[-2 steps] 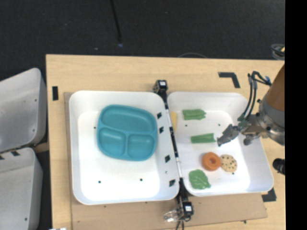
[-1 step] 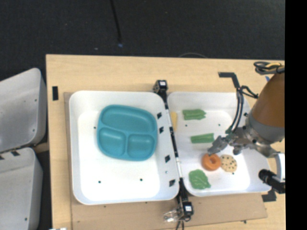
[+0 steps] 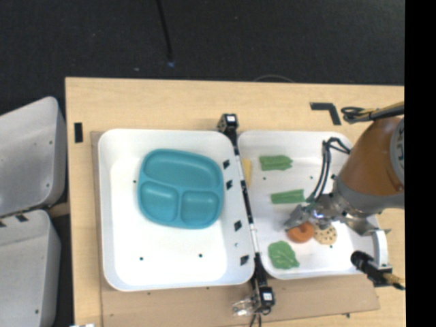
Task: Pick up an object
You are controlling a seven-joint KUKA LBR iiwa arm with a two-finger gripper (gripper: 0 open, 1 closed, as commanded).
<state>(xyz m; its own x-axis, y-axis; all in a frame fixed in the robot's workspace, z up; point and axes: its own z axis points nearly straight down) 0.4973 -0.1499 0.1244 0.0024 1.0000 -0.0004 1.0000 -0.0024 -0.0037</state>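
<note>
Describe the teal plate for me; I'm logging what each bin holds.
The teal plate is a rounded, plastic-looking divided dish with three compartments: one wide section along its far side and two smaller ones nearer the camera. It lies flat, face up, on the floor of the left bin, toward its centre. Nothing sits on it or touches it.

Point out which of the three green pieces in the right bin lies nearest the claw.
The middle green piece, a flat bar just left of the claw. The top green piece lies farther up the bin; the leafy green piece sits lower, near the front wall.
</note>
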